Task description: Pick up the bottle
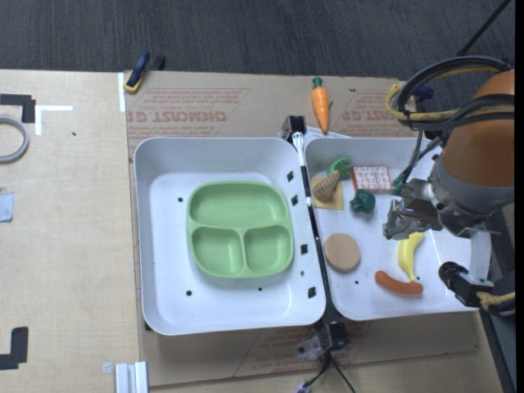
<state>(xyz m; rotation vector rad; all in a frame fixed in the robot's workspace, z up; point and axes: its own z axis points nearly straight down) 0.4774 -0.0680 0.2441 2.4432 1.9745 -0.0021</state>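
My gripper [401, 219] hangs low over the right part of the right bin [368, 244], just above the upper end of a yellow banana [407, 257]. The grey wrist and orange band rise behind it at the right edge. The arm's body hides the bin floor directly beneath and to the right of the gripper. Nothing can be made out between the fingers from this angle.
The right bin also holds a red sausage [399, 283], a round brown cookie [342, 252], broccoli [363, 202], a red box [371, 178] and a cone on a yellow slice [326, 187]. A green divided tray [241, 229] lies in the left bin [164, 219]. A carrot [320, 103] lies behind the bins.
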